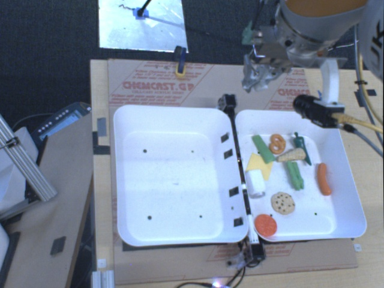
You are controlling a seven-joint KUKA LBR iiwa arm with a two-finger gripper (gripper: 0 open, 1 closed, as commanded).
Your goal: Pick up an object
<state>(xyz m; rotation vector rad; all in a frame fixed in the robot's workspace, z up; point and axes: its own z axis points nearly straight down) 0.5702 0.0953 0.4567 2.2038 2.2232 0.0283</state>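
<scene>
My gripper hangs high above the far edge of the right bin, with nothing between its fingers that I can see. In that bin lie a pretzel, a green strip, a yellow wedge, a white block, a cookie, a red disc, an orange sausage, a green stick, a pale cone and a dark green pepper.
The left bin sits beside the right one, with a black clip strip along the shared wall. A shiny metal sheet lies beyond the bench. A yellow-and-blue clamp stands at the far edge.
</scene>
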